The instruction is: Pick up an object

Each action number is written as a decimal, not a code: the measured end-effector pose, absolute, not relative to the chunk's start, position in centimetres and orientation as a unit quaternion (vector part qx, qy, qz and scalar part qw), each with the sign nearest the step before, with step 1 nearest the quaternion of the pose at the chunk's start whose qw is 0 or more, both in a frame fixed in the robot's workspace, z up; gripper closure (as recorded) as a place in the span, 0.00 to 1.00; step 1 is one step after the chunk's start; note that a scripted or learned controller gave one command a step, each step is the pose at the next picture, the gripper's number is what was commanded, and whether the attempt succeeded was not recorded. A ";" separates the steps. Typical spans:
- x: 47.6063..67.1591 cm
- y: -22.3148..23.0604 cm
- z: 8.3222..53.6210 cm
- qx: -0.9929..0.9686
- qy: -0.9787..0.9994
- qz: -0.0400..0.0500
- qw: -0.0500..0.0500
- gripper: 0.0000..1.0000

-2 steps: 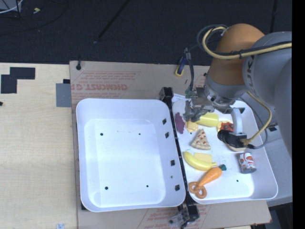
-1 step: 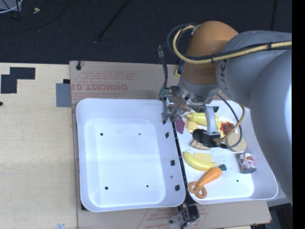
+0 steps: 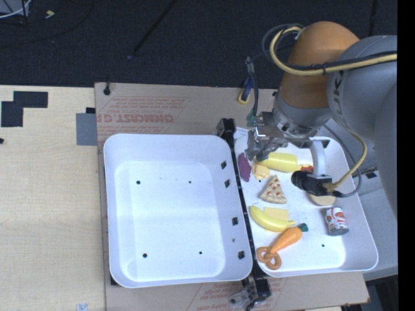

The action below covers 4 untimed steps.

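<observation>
- Camera view from above takes in the pale wooden bench (image 3: 45, 193), where a brown cardboard sheet with red print (image 3: 162, 112) carries two shallow white plastic bins side by side, their inner rims meeting.
- On that sheet the left bin (image 3: 113, 173) is the bigger in the picture, and the right bin (image 3: 360, 254) holds all the small toys.
- From the right comes the grey arm with an orange band (image 3: 321, 50), bent down so that the pincer (image 3: 256, 149) hangs low over the far left corner of the right bin.
- From where I stand I cannot tell whether the pincer is released or clenched, as it reads as one metallic cluster.
- Just beside the pincer lies a pale yellow oblong toy (image 3: 282, 162), stretched out towards the right.
- Against the bin's left wall, just below the pincer, sits a small purple piece (image 3: 244, 167), with a small yellow chunk (image 3: 260, 171) next to it.
- Near the middle of the bin lies a triangular toy pizza slice (image 3: 273, 190), apart from the pincer.
- Closer to the near edge is a yellow toy banana (image 3: 271, 219), and just beside it an orange toy carrot with a green tip (image 3: 285, 240).
- At the carrot's thin end lies a brown pretzel-shaped toy (image 3: 268, 259), touching it or nearly so.
- Towards the right side lies a small red and white can (image 3: 335, 221), with a tan round disc (image 3: 322, 200) a little beyond it.
</observation>
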<state>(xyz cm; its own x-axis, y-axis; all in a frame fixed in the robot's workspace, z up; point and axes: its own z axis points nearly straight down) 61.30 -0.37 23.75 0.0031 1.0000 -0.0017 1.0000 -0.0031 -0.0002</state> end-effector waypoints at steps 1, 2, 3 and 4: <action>64.4 7.5 19.5 0.705 0.710 -0.001 -0.002 1.00; 63.9 15.1 40.0 0.704 0.710 0.007 0.004 1.00; 64.4 21.5 37.9 0.705 0.709 -0.001 -0.001 1.00; 64.3 24.5 51.0 0.705 0.709 0.005 0.002 1.00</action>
<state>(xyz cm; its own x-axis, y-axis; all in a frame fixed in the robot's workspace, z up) 64.27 24.50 50.99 -0.0054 1.0000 0.0040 0.9999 0.0054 0.0097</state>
